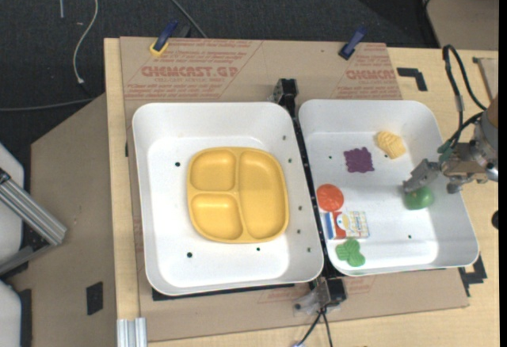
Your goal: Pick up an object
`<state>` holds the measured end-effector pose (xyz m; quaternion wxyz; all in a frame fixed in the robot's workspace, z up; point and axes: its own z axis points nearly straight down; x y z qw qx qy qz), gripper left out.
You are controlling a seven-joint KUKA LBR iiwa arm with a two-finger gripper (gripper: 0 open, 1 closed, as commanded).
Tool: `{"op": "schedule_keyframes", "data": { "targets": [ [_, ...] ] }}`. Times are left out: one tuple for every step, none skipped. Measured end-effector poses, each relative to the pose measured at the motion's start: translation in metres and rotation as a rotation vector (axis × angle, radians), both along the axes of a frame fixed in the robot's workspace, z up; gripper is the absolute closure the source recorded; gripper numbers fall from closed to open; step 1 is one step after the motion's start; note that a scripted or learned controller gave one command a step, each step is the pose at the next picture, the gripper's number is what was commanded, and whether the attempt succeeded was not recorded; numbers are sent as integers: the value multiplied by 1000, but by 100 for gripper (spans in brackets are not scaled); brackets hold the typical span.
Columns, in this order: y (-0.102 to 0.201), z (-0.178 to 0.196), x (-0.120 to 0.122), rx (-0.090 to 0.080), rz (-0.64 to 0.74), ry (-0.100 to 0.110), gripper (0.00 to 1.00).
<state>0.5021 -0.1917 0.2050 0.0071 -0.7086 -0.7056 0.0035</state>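
**Gripper low over a green piece in the right bin**

On the far left, dark carpet carries a thin white cable (79, 36) that loops above the bench. The bench itself is covered by a brown cardboard sheet (238, 60) printed in red and held at its far edge by two blue clamps (165, 36).

The left bin (150, 203) holds a yellow divided plate (238, 195) with three compartments, lying flat near the bin's middle.

The right bin (451, 242) carries the loose items. Nearest the divider sits an orange round piece (330, 196), and just below it, touching or nearly so, a small white card with red and blue print (348, 224). Below that, near the front wall, lies a green leafy toy (350, 253). Further up and to the right lies a purple piece (358, 160), with a pale yellow lumpy piece (390, 143) just beside it, toward the far wall.

Right of these, a small green object (418, 198) rests on the bin floor. The gripper (420, 179) reaches in from the right side and sits directly over this object, its grey fingers angled down onto its top edge. Whether the fingers are spread or pressed together cannot be told at this angle, nor whether the green object lies between them. The other pieces lie well apart from the gripper, on its left.
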Motion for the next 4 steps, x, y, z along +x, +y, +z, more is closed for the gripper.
{"op": "schedule_keyframes", "data": {
  "targets": [
    [0,7,3,-4,4,-14,0],
    [-5,-43,-5,-3,4,-11,0],
    [-15,-94,-7,-2,3,-10,0],
    [-14,-122,-8,-2,4,-10,0]
  ]
}}
